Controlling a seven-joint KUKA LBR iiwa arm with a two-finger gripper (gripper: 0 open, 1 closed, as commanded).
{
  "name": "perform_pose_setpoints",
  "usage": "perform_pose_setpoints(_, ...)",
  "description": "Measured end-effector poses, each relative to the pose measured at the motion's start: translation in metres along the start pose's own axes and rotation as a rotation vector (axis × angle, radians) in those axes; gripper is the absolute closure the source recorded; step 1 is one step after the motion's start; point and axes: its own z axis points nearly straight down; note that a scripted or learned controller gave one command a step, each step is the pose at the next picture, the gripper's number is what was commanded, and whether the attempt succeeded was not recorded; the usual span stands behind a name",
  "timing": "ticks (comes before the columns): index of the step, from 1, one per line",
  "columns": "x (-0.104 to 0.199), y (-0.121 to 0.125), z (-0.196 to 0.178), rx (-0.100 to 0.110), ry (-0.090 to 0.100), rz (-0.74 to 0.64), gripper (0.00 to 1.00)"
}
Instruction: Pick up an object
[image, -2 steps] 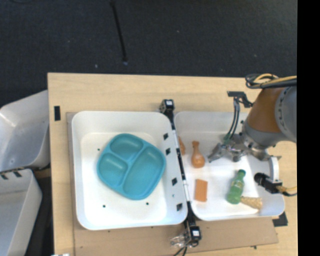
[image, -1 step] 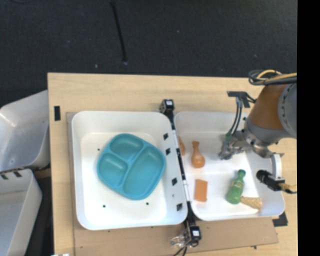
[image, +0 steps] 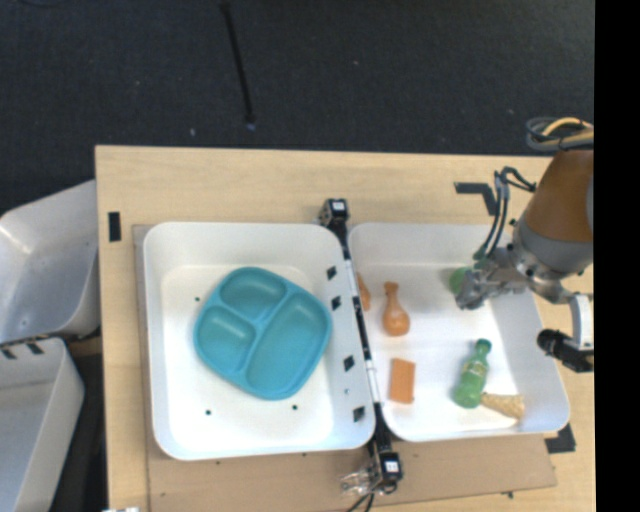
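The desk (image: 220, 180) carries two white bins side by side; the left bin (image: 170, 330) holds a blue tray (image: 262, 332) with three wells; the right bin (image: 430, 250) holds the small things; the arm (image: 560, 215) reaches in from the right, its jaws (image: 468, 290) low over the bin's upper part, touching something green (image: 457, 279); I cannot tell how wide they stand; near the lower right lies a green bottle (image: 471, 374), a cone (image: 503, 404) just beside it; left of these, an orange block (image: 401, 381) and an orange gourd (image: 395, 312).
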Motion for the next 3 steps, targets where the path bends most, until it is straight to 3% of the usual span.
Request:
perform_pose_setpoints(2, -0.005, 0.004, -0.071, 0.0, 0.0, -0.007, 1.0)
perform_pose_setpoints(3, 0.043, -0.006, -0.063, 0.004, 0.001, -0.01, 1.0)
